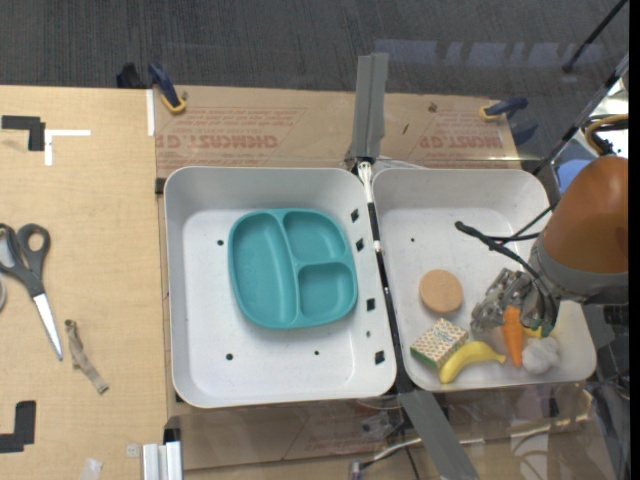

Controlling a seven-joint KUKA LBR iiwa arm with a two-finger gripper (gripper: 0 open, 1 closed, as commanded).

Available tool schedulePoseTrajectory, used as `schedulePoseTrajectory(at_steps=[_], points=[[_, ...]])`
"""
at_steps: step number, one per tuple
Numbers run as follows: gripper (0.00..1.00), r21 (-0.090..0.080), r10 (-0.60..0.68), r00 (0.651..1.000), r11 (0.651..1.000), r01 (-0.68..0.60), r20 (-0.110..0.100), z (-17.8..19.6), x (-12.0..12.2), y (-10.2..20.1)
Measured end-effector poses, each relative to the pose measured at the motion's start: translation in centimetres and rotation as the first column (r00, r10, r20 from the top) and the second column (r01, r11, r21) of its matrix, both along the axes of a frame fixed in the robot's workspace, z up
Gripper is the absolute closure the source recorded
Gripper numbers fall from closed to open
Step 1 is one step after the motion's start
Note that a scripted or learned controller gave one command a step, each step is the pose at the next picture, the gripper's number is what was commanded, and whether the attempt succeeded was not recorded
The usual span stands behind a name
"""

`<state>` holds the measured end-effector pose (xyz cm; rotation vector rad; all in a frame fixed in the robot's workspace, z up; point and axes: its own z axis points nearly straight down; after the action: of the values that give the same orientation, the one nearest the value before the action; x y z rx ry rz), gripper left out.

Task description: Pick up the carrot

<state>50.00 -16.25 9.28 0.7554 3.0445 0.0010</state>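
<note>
The orange carrot lies near the front right corner of the right bin, pointing toward the front wall. My gripper hangs right over the carrot's upper end, reaching in from the right. Its fingers stand open, one on each side of the carrot's top, with a gap wider than the carrot. The carrot's lower end rests on the bin floor.
A yellow banana, a patterned cracker block, a tan round disc and a pale grey lump crowd the carrot. A teal divided plate sits in the left bin. Scissors lie on the bench to the left.
</note>
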Motion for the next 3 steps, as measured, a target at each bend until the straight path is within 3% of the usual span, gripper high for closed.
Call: schedulePoseTrajectory(at_steps=[1,2,3], points=[[1.00,0.000,0.133,0.991,0.991,-0.133,0.000,10.0,0.5,9.1],[1.00,-0.001,0.213,0.977,0.977,-0.213,-0.001,22.7,1.7,2.4],[1.00,-0.006,0.480,0.877,0.877,-0.480,0.001,26.7,-2.0,-3.7]])
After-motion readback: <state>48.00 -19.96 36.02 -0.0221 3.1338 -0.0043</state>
